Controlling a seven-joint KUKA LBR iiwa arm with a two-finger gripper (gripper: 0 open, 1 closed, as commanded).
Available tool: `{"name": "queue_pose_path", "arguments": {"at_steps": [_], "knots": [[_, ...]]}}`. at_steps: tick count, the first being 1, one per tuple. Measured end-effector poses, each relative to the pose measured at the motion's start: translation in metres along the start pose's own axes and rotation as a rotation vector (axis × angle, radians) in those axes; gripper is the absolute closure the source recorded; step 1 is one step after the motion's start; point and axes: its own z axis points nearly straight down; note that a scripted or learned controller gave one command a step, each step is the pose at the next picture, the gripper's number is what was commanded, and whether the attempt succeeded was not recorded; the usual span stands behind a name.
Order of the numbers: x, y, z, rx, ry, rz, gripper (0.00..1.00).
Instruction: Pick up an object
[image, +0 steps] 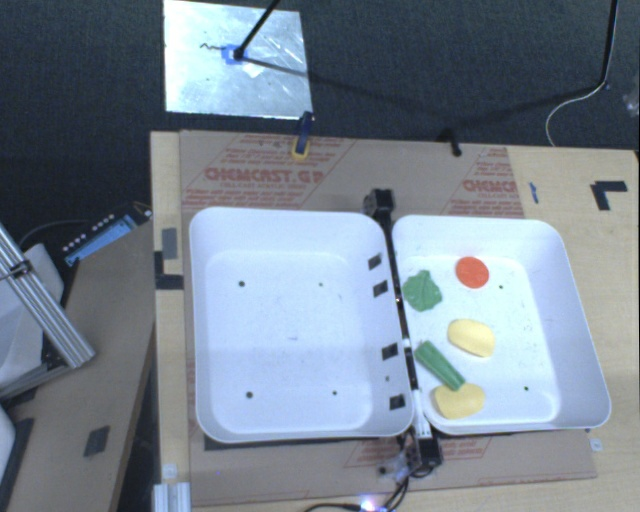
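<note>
**Five objects wait in the right-hand bin; the pick has yet to begin**

Two shallow white bins sit side by side on a cardboard-covered bench (330, 170), seen from above at a slant. The left bin (215, 240) has only its bare white floor with a few small dark dots. All the candidates for the pick lie in the right bin (575, 320), gathered toward its left half, near the hinge-like divider (400, 320) that joins the two bins.

An orange-red round piece (472, 272) rests nearest the far wall. Just to its left lies a leafy green piece (422, 291), close to the divider. Below these, a pale yellow oval piece (471, 338) sits near the middle of the bin, and a long green piece (439, 365) lies at a slant between it and a second yellow piece (459, 401), which sits near the front wall. The long green piece appears to touch or almost touch the lower yellow one; the others lie apart from one another.

Judged from this arrangement, nothing of the task is done: every object rests flat on the bin floor and none is raised. Whether the pincer is apart or together cannot be told from this view. The whole job is left: choosing one object, coming down over it, closing on it and lifting it clear. The orange-red round piece and the upper yellow one look the least crowded.
</note>
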Motion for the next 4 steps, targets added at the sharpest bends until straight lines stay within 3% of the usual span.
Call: {"name": "queue_pose_path", "arguments": {"at_steps": [2, 4], "knots": [[0.0, 0.0, -0.045, 0.0, 0.0, 0.0, 1.0], [-0.001, 0.0, -0.029, 0.002, 0.0, 0.004, 1.0]]}}
